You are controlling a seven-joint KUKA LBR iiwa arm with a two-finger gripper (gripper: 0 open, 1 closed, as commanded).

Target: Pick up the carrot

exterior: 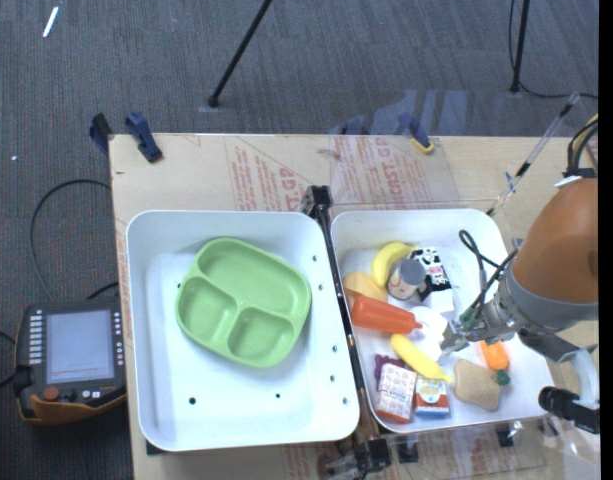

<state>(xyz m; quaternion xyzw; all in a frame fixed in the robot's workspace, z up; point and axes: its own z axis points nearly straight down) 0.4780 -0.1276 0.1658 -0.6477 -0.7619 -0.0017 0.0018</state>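
Plate of green plastic with three compartments lies in the left white bin. In the right white bin are a long orange-red plastic bottle and a yellow toy banana. The small orange carrot with a green tip lies further right, just beside the gripper; I cannot tell the state of the gripper. The carrot seems light, stiff and smooth, so a grasp across its thick middle is safest.

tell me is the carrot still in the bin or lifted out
In the bin. The carrot lies on the floor of the right bin, beside the tan bread piece. The tool sits just left of it, not around it.
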